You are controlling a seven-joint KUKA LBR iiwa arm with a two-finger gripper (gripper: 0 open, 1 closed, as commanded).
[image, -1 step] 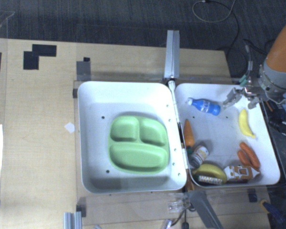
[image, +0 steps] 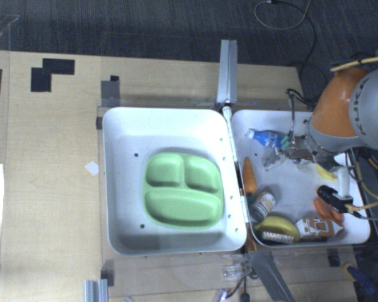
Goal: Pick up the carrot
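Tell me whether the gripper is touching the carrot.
Apart. The camera view shows the gripper over the right bin's upper middle, while the carrot lies along that bin's left wall, with bare white floor between them.

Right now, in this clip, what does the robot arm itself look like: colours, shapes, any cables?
The arm enters from the right as a rounded grey body with a broad orange band above the wrist. Below it, the gripper is a small cluster of dark and metallic parts over the right bin. Thin dark cables loop beside the wrist. I can read no markings on it.
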